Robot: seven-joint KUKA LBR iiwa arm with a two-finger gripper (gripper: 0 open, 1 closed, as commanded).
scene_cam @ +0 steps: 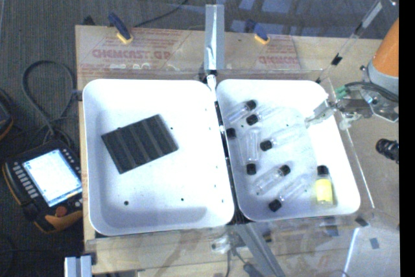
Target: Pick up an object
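The right bin [290, 95] holds several clear vials with black caps, among them one near the back [248, 107], one in the middle [280, 137] and one at the front [286, 194]. A yellow-filled vial [323, 189] stands by the bin's front right corner. The gripper [324, 112] hangs over the right bin's far right edge and points left, toward the middle vials. Nothing can be made out held at its tip. In the left bin [91, 159] lies a black ridged block [139, 143], set at a slant.
A metal post [213, 42] stands at the back between the two bins. Blue-and-yellow clamps [119, 26] hold the board at the rear. A teach pendant [47, 181] lies on the floor to the left.
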